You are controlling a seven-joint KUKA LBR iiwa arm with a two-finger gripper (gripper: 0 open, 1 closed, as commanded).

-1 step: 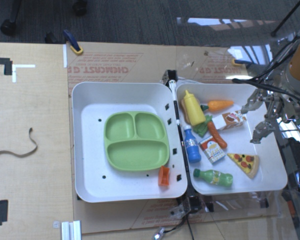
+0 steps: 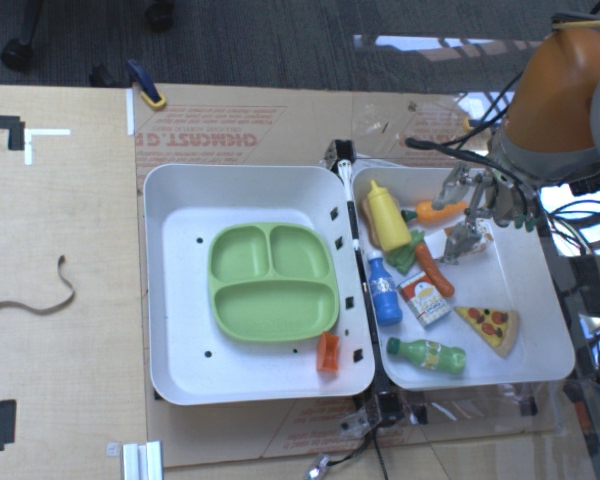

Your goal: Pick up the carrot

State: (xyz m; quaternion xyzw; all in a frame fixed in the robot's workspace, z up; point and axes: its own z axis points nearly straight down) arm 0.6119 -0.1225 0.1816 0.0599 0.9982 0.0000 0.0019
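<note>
Camera view, looking down on the bench.

Left bin (image 2: 170, 268), centre of the frame: holds a green divided plate (image 2: 273, 283) with three compartments, lying flat. A small orange block (image 2: 328, 352) sits just beside the plate's lower right edge, near the bin's lower right corner.

Right bin (image 2: 540, 328), right of centre, touching the left bin along their shared edge:
- yellow mustard bottle (image 2: 387, 216), upper left of this bin, lying on its side.
- blue bottle (image 2: 383, 288), below the mustard bottle, close to the left wall.
- carrot (image 2: 433, 268), orange with a green top, lying on a slant in the middle of the bin, between the mustard bottle and the gripper; its green end is near the mustard bottle.
- a second orange piece (image 2: 440, 211) near the upper wall, right of the mustard bottle.
- small red and white carton (image 2: 425, 301), just below the carrot.
- pizza slice (image 2: 490, 327), lower right part of the bin.
- green bottle (image 2: 428, 355), lying along the lower wall.

Gripper (image 2: 467, 244): upper right of the frame, lowered into the right bin, just right of the carrot's upper part. Whether its jaws are wide or narrow cannot be told; nothing is seen between them. The grey and orange arm (image 2: 560, 88) fills the upper right corner.
</note>
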